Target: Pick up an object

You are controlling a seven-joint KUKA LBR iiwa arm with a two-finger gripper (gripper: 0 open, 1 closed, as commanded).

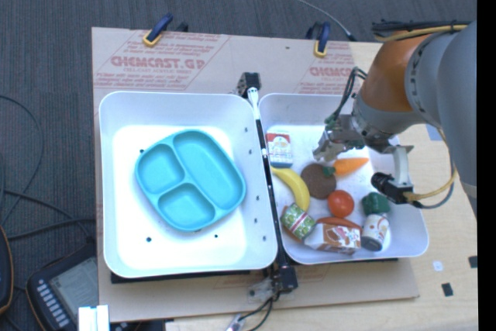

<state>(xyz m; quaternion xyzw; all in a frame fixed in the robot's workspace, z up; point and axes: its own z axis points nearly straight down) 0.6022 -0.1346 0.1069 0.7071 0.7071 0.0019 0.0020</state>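
Note:
My gripper (331,152) hangs low in the right bin (415,240), near its middle. It sits just above a brown round piece (318,181) and at the left end of an orange carrot (353,164). A white carton with a red label (279,149) lies to its left. A banana (294,187), a red tomato (340,203) and a green broccoli (376,203) lie nearer the front. Nothing is visibly lifted by the gripper.
A green-labelled can (297,222), a red-brown box (339,236) and a small jar (375,231) line the right bin's front wall. The left bin (116,244) holds a blue divided plate (190,179). Clamps (158,29) hold the board at the back.

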